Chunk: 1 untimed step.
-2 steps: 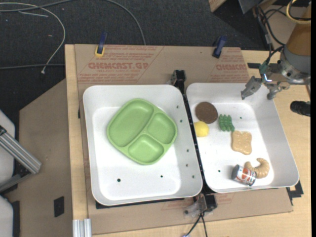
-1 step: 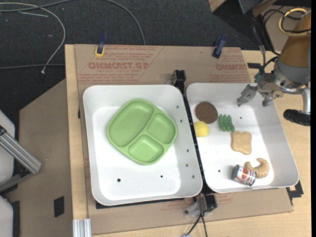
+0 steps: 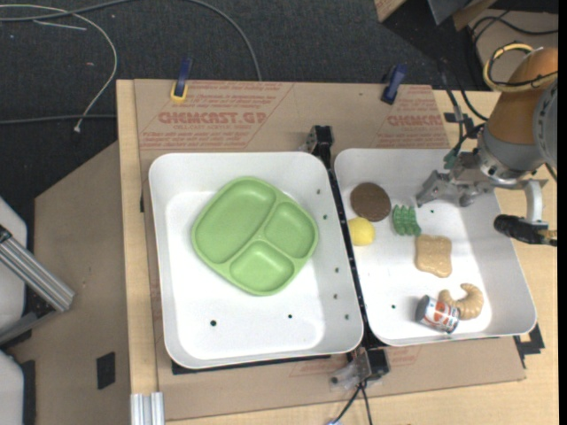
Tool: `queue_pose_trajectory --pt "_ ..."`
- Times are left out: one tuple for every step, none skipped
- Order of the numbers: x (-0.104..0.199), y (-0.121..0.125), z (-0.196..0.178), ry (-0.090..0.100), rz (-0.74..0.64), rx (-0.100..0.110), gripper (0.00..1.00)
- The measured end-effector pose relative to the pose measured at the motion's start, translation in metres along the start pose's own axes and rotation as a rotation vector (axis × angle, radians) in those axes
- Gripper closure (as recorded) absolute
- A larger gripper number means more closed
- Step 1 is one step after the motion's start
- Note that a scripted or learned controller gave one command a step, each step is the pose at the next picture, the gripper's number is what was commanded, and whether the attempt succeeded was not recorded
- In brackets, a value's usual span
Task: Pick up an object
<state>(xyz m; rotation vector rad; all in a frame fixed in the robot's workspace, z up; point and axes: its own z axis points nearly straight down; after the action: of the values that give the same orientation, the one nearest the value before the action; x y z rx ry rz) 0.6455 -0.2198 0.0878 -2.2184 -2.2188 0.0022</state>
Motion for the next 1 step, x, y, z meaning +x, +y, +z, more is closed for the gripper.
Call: queue_pose_trajectory --pt "0.0002 0.0018 -0.0148 -0.002 -0.002 -0.006 1.0"
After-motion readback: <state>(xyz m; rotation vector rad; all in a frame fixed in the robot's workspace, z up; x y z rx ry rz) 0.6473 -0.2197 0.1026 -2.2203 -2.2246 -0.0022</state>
